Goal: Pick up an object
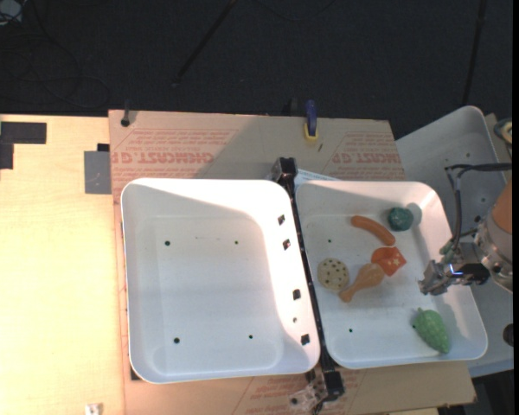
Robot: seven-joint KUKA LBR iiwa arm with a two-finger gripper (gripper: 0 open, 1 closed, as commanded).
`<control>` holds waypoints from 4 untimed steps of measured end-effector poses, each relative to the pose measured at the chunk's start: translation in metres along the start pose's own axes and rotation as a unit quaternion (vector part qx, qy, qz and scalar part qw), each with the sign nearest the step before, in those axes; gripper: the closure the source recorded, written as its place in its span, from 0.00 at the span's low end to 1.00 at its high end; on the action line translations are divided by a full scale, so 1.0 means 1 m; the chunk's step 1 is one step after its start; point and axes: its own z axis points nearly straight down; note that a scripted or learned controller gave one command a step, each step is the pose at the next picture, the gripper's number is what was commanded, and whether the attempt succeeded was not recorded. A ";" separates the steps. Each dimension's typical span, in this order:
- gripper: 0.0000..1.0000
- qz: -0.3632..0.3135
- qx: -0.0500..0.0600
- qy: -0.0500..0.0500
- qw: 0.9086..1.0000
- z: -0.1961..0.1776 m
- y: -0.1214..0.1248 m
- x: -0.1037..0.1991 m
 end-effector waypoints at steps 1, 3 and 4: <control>1.00 -0.005 -0.008 -0.001 1.000 -0.098 0.007 0.038; 1.00 -0.005 -0.008 -0.001 1.000 -0.115 0.024 0.024; 1.00 0.000 0.000 0.000 1.000 -0.036 0.011 -0.031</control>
